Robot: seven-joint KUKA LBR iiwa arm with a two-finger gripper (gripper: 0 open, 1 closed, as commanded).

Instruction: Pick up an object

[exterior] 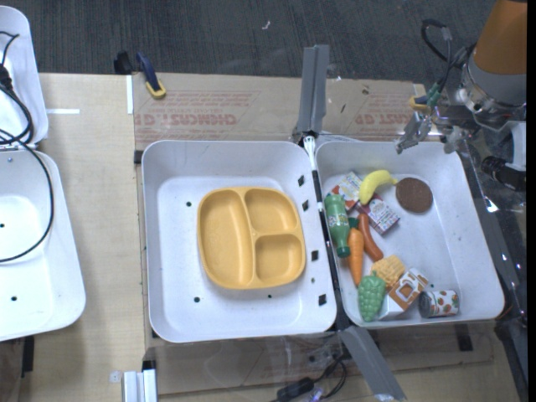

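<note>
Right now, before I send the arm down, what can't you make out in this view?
- Gripper: small and cluttered by cables, finger state unclear.
- Arm: cut off by the top and right edges.
- Small packets in the right bin: labels too small to read.
- Green bottle: partly overlapped by neighbouring toys.

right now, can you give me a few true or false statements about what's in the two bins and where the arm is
1. The yellow divided tray lies in the left bin. True.
2. The banana lies in the left bin. False: it lies in the right bin, near the brown round disc.
3. The gripper is over the far edge of the right bin. True.
4. The green bottle stands on the tray. False: it lies in the right bin, next to the divider.
5. The carrot sits beside the green grapes. True.
</note>
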